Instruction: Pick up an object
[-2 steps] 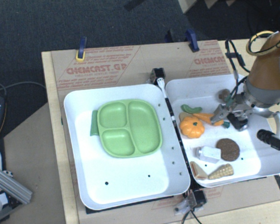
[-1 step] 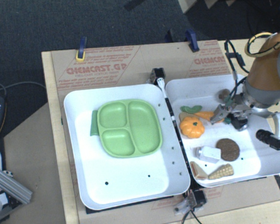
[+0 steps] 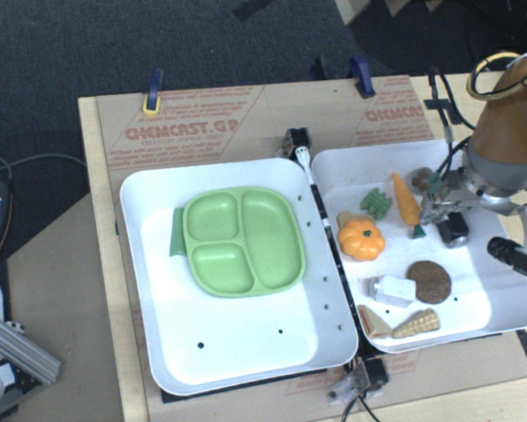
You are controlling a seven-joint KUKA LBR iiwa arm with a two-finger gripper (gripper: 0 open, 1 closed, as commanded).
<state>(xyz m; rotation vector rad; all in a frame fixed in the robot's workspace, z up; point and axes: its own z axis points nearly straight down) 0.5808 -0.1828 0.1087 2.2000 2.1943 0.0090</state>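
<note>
Eyeing carrot (image 3: 405, 198) in right bin (image 3: 505, 307), by broccoli (image 3: 375, 203) and pumpkin (image 3: 362, 239) | gripper (image 3: 439, 219) just right of carrot, low in bin | claw state: I cannot tell | I'd centre over carrot, descend straight, avoid nudging broccoli

Viewpoint: one camera fixed above the bench (image 3: 236, 115)
Facing: downward at a slant
Coverage: both white bins fill mid-frame; floor along the top and left edges

Even, bright overhead light is washing the two shallow white plastic bins (image 3: 251, 369) nearly featureless; shadows are staying faint, and small items are blurring slightly, perhaps from low resolution.
</note>
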